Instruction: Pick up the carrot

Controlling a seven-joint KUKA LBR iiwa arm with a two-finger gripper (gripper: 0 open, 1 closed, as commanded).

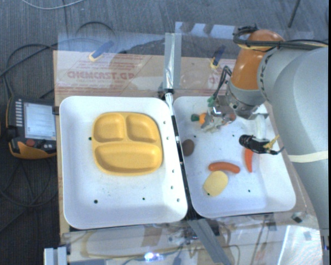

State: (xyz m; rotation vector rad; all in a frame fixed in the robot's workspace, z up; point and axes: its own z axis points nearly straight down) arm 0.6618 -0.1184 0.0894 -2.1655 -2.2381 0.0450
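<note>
The hand [214, 119] is hanging over the far left part of the right bin [276, 203]. Whether it is apart or together cannot be told. A small orange-and-green piece [196, 116] is lying just beside it. The carrot [248, 160] is lying well apart from the hand, toward the bin's right wall, its long axis running far to near. A reddish sausage [224, 167] is lying crosswise just left of it. Bare white floor is showing between the carrot and the bin's near edge.
</note>
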